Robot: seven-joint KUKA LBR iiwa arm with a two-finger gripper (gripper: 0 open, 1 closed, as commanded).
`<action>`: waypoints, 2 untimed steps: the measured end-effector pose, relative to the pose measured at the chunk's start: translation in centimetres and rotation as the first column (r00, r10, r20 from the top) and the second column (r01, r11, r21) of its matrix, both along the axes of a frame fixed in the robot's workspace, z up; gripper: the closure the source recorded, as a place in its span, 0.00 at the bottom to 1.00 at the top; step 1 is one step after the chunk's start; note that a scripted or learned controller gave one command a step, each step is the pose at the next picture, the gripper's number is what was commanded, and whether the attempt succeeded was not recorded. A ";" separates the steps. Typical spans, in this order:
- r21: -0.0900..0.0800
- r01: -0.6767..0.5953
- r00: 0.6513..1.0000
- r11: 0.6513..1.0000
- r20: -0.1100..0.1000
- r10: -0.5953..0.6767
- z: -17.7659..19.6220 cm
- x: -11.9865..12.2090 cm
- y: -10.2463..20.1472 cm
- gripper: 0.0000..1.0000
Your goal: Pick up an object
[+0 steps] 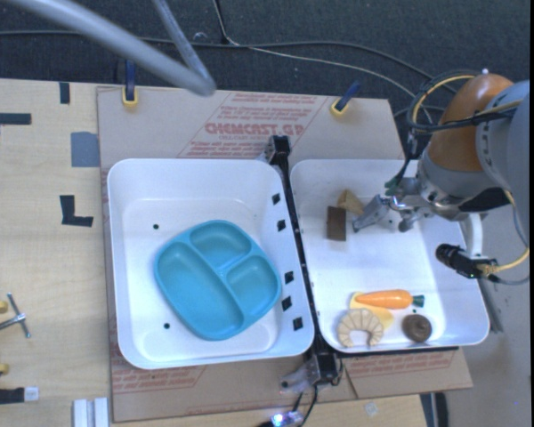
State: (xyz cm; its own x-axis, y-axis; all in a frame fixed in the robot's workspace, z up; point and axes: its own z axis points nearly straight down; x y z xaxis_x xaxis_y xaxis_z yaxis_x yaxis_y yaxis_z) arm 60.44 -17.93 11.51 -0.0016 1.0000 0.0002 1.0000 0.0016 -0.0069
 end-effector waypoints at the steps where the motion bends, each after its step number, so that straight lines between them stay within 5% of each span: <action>1: -0.002 -0.001 1.000 1.000 0.006 0.001 -3.2 0.0 0.1 0.00; 2: -0.004 -0.002 1.000 1.000 0.010 0.002 -1.9 0.1 0.0 1.00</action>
State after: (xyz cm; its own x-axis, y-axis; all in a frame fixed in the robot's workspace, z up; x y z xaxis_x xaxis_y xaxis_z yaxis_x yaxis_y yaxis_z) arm 60.57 -17.90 9.64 -0.0033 1.0000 -0.0040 1.0000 0.0033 0.0028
